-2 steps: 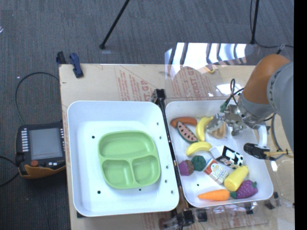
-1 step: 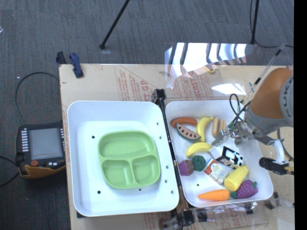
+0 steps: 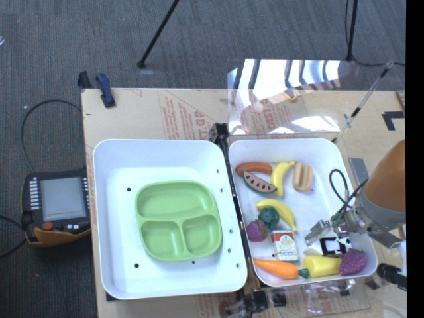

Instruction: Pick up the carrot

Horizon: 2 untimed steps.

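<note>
- Carrot (image 3: 277, 268): lies flat at the near edge of the right bin (image 3: 331, 150), tip pointing toward the left bin; not grasped.
- Just beyond the carrot: a small carton (image 3: 285, 245); beside its thick end, a yellow item (image 3: 320, 265). Approach should come from above, fingers closing across the carrot's width.
- Gripper (image 3: 329, 230): farther back and right of the carrot; finger spread cannot be told, nothing seen held.

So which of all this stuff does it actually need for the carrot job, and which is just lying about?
Needed: carrot, end effector.

Lying about: two bananas, watermelon slice, hot dog, broccoli, grapes, carton, green tray.
</note>
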Each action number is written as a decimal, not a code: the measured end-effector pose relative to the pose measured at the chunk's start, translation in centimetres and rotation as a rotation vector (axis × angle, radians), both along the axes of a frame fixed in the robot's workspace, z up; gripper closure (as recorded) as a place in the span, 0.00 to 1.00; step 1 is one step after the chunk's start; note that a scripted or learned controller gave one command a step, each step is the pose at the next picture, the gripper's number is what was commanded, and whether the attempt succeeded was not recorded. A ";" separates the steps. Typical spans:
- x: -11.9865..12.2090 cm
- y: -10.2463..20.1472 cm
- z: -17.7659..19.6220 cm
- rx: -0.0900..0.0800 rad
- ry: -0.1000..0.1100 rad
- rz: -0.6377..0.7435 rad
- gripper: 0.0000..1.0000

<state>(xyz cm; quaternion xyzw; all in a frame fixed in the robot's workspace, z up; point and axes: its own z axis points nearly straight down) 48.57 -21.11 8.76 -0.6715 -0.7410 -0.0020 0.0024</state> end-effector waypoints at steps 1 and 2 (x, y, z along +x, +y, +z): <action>-0.9 10.6 5.0 0.000 0.003 -0.141 0.00; -0.1 12.3 0.8 -0.017 -0.032 0.171 0.00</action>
